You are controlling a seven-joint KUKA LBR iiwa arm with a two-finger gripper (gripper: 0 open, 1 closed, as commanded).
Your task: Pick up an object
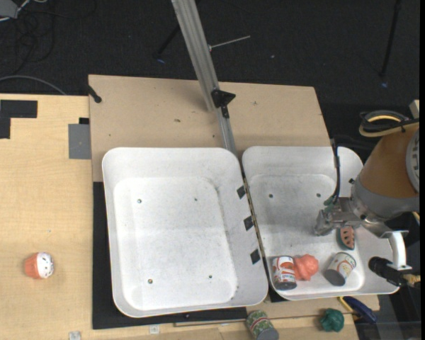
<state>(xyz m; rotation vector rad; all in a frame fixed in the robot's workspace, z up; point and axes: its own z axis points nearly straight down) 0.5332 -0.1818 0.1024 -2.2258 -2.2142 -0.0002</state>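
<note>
My gripper (329,221) hangs low over the right bin (290,168), near its right side, below the arm's orange band (388,167). Just right of it and slightly nearer the front lies a small red and green watermelon-slice toy (348,237), partly tucked under the wrist. Along the bin's front edge sit a red and white can (284,271), an orange-pink lump (307,266) touching it, and a small grey and tan can (340,268) on its side. I cannot see anything held in the gripper.
The left bin (173,229) adjoins the right one along a clipped divider (246,222). An orange and white ball (39,265) lies on the wooden bench at far left. A can (259,324) and a green object (331,320) lie in front of the bins. A metal rail (200,55) slants in from behind.
</note>
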